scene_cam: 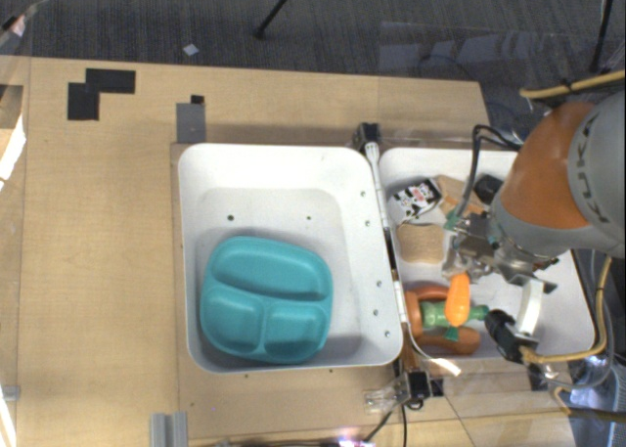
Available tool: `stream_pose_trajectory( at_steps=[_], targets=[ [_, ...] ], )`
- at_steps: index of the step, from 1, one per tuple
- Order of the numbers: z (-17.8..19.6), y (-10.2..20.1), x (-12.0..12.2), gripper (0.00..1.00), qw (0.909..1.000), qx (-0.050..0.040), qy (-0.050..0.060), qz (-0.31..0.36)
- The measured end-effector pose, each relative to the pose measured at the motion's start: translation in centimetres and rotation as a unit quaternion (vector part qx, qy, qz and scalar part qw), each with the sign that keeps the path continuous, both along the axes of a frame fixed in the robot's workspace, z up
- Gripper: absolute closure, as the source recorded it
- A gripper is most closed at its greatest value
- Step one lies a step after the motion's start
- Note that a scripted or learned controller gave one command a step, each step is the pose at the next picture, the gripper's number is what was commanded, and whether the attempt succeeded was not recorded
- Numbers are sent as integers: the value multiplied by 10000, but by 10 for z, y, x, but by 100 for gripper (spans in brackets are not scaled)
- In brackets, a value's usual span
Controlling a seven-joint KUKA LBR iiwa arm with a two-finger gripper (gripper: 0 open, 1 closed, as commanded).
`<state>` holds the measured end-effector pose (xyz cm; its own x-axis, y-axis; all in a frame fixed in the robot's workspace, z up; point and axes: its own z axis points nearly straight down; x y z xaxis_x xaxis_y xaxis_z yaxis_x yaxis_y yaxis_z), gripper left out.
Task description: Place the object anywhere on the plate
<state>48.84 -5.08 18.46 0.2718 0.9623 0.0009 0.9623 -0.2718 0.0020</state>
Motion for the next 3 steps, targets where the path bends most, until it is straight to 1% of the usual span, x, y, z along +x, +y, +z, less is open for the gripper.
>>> stream_pose_trajectory(
  at_steps=[1, 2, 3],
  targets=[
    [45, 54, 1, 100, 9892, -6, -26, 1467],
    [5, 97, -1, 100, 9845, 3, 17, 1753],
    [6, 96, -1, 0, 9847, -2, 9, 1742]
  ],
)
